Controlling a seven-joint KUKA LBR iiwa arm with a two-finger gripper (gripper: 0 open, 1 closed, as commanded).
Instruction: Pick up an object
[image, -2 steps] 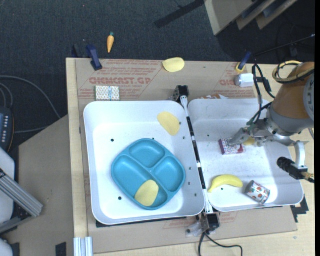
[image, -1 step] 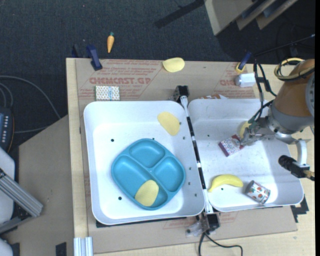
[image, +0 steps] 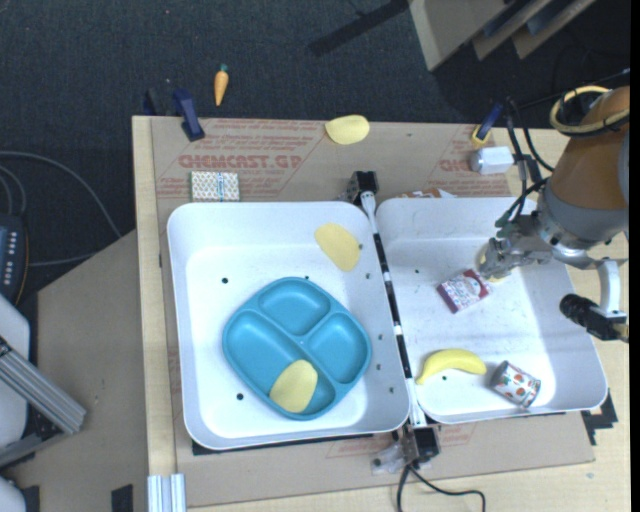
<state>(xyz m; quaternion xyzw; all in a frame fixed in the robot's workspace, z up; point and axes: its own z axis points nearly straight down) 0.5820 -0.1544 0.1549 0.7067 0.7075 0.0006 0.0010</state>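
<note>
Both bins are white. A bright blue divided plate carries a pale yellow piece; another yellow piece lies nearby. The banana is yellow, the packet red and white, the can red, white and silvery. The desk is tan with red lettering.

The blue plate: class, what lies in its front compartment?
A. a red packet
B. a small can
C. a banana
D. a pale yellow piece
D: the pale yellow piece sits in the front compartment of the blue plate; the banana, can and packet lie in the right bin.
</note>
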